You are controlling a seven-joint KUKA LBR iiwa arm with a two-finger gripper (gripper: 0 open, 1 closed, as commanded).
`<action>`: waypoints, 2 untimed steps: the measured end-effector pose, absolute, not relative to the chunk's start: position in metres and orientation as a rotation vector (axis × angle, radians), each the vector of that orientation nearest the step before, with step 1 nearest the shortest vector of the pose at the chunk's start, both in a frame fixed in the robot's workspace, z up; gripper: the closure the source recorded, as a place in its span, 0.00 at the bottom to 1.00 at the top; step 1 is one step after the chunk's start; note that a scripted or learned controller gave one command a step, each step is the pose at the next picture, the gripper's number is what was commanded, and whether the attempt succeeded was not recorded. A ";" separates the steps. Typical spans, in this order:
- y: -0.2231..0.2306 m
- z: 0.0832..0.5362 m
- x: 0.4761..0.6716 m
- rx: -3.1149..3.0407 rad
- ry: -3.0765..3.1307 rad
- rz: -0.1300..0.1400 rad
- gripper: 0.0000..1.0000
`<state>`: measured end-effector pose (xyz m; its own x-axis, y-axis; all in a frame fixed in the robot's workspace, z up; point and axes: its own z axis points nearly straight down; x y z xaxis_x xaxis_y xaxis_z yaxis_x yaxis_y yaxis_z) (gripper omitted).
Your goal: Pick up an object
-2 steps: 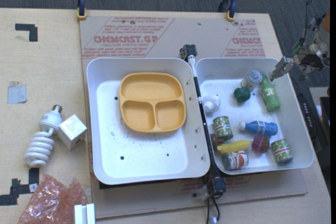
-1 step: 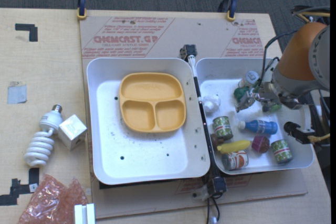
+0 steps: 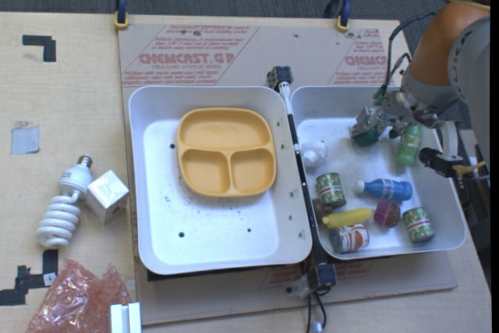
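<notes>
claw [image 3: 373, 123] low in right bin [image 3: 444, 239] | grip state: cannot tell | risk: green bottle [image 3: 408, 146] just beside it gets knocked, grasp misses

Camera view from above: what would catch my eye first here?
Probably the orange divided tray alone in the left white bin. Next, the right bin with its small cans, blue bottle and yellow banana, with the arm's pincer above its far side. A spiral light bulb lies outside at left.
</notes>
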<state>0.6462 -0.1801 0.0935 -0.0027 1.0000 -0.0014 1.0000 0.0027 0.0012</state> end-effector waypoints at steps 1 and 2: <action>-0.181 0.104 0.646 2.213 2.224 -0.004 1.00; -0.214 0.251 0.625 2.220 2.220 -0.001 1.00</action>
<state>0.6248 -0.2144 0.2515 -0.0002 1.0000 -0.0019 1.0000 0.0002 0.0013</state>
